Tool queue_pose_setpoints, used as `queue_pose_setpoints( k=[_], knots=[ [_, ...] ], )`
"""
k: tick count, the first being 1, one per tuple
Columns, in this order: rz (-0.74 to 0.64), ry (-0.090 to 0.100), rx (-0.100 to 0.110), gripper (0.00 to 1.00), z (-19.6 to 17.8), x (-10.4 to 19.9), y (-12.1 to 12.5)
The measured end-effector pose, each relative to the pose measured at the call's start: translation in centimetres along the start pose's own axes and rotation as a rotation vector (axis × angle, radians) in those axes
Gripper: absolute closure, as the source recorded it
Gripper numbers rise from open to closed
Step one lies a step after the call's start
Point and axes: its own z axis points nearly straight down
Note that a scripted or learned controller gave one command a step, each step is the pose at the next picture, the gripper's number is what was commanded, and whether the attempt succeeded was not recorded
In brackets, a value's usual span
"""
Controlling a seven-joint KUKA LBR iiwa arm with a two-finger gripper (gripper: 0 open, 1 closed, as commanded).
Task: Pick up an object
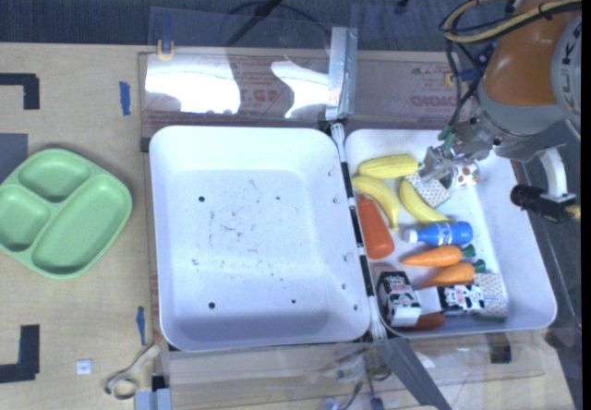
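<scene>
A: What sits in the two bins?

B: The left bin point(249, 233), mid-frame, shows a bare white floor with faint scuffs. The right bin point(526, 251) holds everything: yellow bananas point(392, 179) at its upper left, an orange-red pepper-like piece point(374, 225) along the left wall, a blue and white bottle point(441, 234), two carrots point(441, 265) below it, and two black-and-white cartons point(399, 297) at the lower edge.

A: And the arm?

B: The end effector point(450, 159) hangs low in the right bin's upper part, just right of the bananas. A small patterned white item point(430, 188) lies at its tip; whether the two touch is unclear, and I cannot tell how the end effector is set.

A: Anything hard to read?

B: The arm's orange band point(522, 66) is cut off at the upper right. The red-and-white bit point(466, 174) beside the tip is too small to name.

A: Free room?

B: The right bin's right side. A green divided plate point(60, 211) rests on the tabletop point(74, 122) at far left.
</scene>
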Motion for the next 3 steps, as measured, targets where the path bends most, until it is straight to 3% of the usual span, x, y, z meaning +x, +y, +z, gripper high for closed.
queue_pose_setpoints(
  k=[1, 2, 3],
  knots=[
    [0.322, 0.001, 0.005, 1.0, 0.7, 6.2, -2.0],
    [0.858, -0.001, 0.004, 1.0, 0.7, 1.8, 4.7],
    [0.597, -0.001, 0.003, 1.0, -0.9, -1.8, 5.3]
  ],
)
